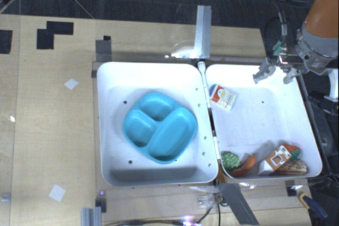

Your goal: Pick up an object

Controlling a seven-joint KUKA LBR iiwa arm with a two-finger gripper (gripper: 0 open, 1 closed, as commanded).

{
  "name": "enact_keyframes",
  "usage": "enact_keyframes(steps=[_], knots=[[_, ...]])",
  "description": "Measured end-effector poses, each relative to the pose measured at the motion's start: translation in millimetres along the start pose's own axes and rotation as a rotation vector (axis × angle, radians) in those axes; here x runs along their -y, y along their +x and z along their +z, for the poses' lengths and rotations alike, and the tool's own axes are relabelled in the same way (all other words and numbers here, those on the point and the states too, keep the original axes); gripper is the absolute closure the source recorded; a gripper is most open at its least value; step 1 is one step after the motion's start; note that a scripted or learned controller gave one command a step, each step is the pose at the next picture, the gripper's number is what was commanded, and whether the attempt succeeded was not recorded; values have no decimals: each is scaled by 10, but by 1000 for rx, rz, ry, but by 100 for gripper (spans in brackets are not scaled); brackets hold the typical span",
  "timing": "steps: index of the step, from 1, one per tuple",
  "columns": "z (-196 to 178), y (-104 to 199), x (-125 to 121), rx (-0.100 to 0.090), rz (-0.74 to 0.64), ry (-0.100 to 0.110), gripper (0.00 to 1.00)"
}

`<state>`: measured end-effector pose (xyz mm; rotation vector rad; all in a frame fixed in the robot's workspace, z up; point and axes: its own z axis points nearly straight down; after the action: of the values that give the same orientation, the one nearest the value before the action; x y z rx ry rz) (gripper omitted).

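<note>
Toy food items [265,162] lie clustered along the near wall of the right bin [312,129], among them a green piece, an orange-red piece and a printed carton, while a small white printed packet [223,97] lies apart, close to the divider at the far left of that bin. Left bin [106,114] holds one blue three-compartment tray [160,127] near its centre; both bins rest on a light wooden bench [47,129] bearing black markers, with dark carpet beyond. Gripper [276,72] hangs at the right bin's far-right corner, fingers spread and grasping nothing.

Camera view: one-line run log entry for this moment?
pincer: open, above right bin's far edge, holding nothing | left bin: blue divided plate | right bin: small carton near divider, toy food heap at near edge
</note>
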<state>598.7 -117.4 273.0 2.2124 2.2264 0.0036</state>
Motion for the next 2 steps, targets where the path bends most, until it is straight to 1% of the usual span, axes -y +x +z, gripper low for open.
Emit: enact_keyframes(steps=[1, 2], knots=[[971, 106, 641, 0, 44, 1, 0], [1828, 167, 1079, 1, -108, -11, 0]])
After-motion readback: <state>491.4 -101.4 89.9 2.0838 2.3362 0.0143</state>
